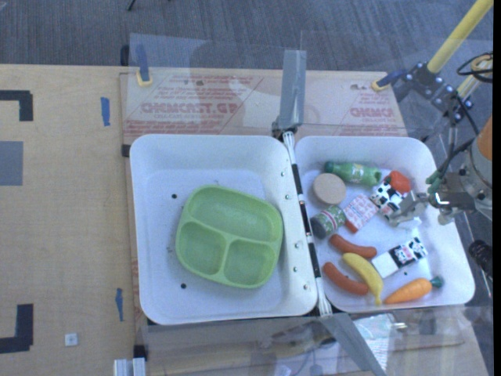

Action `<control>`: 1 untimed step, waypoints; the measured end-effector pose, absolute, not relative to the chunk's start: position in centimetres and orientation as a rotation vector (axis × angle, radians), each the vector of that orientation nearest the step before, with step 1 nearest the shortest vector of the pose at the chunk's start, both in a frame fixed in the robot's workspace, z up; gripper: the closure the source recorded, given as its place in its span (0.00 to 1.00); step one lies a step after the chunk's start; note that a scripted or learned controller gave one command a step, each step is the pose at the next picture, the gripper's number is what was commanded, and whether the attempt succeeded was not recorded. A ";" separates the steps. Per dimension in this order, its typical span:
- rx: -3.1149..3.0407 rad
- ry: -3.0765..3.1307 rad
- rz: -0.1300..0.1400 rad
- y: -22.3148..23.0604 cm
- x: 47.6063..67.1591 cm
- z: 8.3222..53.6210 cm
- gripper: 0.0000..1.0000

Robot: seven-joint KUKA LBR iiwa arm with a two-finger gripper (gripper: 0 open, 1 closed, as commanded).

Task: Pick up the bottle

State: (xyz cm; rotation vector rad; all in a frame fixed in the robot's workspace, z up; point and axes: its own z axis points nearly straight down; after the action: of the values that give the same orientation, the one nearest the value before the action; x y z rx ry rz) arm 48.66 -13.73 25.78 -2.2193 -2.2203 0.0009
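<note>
- The green bottle (354, 171) lay on its side, long axis left-right, far-left of the pincer (412, 207).
- Whether the pincer was open could not be told.

Bright, even room light; the white bins (211, 151) glare a bit, shadows stay faint, and everything looks slightly soft.

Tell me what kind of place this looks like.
Probably a robotics lab test bench: two white bins side by side, toy food such as a green bottle and banana, and a gripper reaching in.
</note>
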 end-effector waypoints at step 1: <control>-2.270 -2.173 0.000 -13.5 57.3 18.0 0.00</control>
State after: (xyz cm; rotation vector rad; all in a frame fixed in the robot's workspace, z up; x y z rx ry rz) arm 57.29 -13.54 18.03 -2.2699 -2.1732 -0.0001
